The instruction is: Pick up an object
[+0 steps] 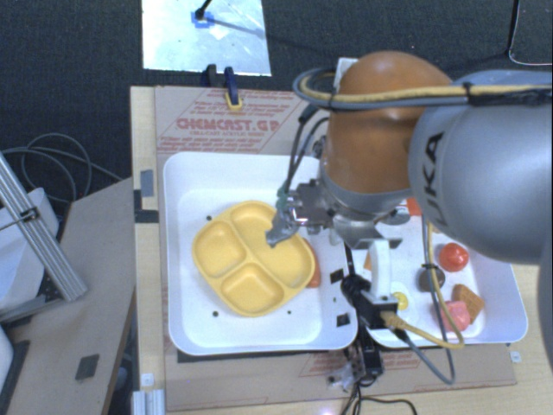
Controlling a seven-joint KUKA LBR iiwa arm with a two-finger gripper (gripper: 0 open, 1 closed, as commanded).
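Observation:
A yellow divided plate [249,258] lies in the left white bin [186,232]. My gripper [282,228] hangs over the plate's right rim, its grey tip touching or just above the upper right compartment. The arm's orange band and grey wrist cover the space between the two bins. In the right bin [501,305] lie a red ball [453,256], a dark round piece [430,276], an orange-brown piece [470,298] and a pink piece [456,316]. A small orange bit [314,274] peeks out beside the plate's right edge.
A cardboard sheet [226,121] lies under the bins, with a yellow clamp [233,100] at its far edge. A shiny metal plate [206,24] sits beyond it. Cables and a yellow connector [393,303] hang by the divider between the bins.

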